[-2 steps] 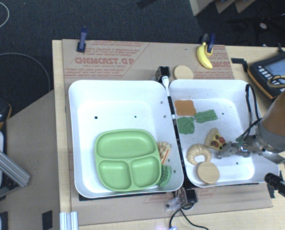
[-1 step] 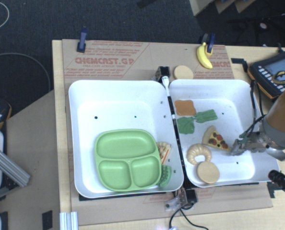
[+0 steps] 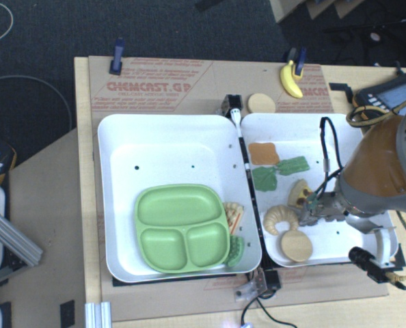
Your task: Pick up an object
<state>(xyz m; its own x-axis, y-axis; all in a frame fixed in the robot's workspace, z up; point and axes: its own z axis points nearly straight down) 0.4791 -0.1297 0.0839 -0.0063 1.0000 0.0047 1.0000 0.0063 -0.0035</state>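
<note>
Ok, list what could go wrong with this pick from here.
The pincer is low among crowded items in the right bin: the croissant, a round biscuit and a yellowish piece lie close together. It may nudge neighbours or close on two at once. The croissant's curved shape could slip out.

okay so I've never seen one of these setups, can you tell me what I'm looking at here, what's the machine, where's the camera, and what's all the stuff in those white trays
The camera looks down at a slant on a bench with two shallow white bins. The grey and orange machine entering from the right is a robot arm; its gripper is low in the right bin, beside a croissant, and nothing is visibly held. Whether its fingers are open cannot be told. That bin also holds an orange slab, green leafy pieces and a round tan biscuit-like piece. The left bin holds a green divided plate. A banana and a tan disc lie on the bench behind.
</note>
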